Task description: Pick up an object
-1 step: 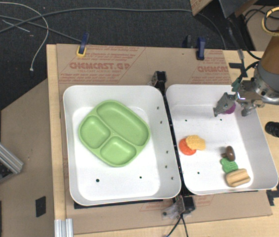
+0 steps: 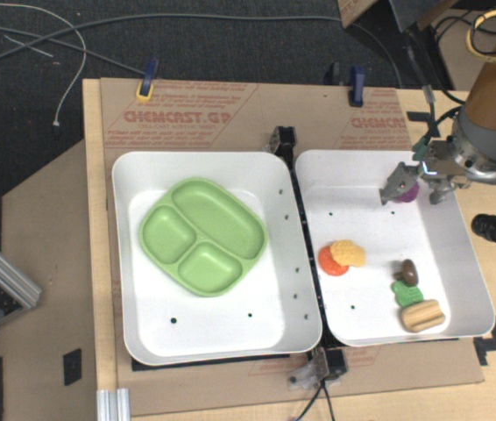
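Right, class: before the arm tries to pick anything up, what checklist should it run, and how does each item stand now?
1. Gripper is over the right bin: ok, it hangs near the far edge.
2. A target lies under it: ok, a purple object sits right beside the fingers.
3. Object already held: cannot tell, the gripper hides most of it.
4. Other items are out of the way: ok, the orange-and-yellow piece, brown piece, green piece and tan block lie nearer the front.
5. Green divided plate is well clear: ok, it is in the left bin.
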